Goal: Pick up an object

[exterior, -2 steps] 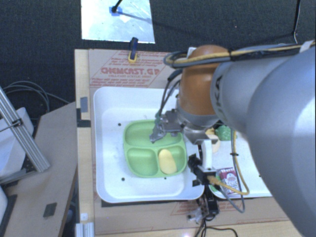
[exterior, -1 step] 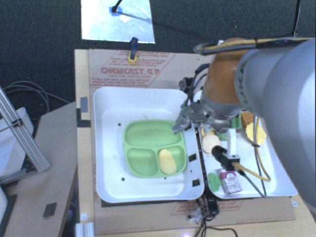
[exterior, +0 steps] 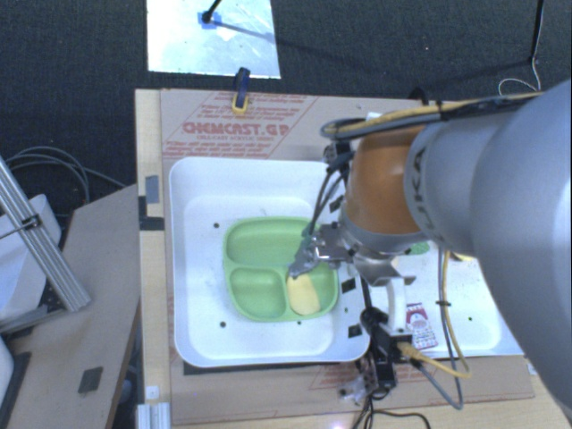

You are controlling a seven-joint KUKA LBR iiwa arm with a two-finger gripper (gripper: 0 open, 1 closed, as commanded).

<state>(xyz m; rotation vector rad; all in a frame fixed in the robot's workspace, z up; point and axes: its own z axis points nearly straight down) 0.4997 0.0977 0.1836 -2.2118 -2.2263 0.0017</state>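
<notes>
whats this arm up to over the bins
A grey KUKA arm with an orange band reaches in from the right over the left white bin. Its gripper is down over a green divided tray that lies in that bin, right above a pale yellow object sitting in the tray's lower right compartment. It looks set to try a pick there, but the view does not settle whether the object is gripped. A small red and white item lies in the right bin.

Dark carpet floor (exterior: 71,79) all around; shiny silver sheet (exterior: 214,27) past the bench's (exterior: 152,329) far edge; grey metal rail (exterior: 40,239) at left.
</notes>
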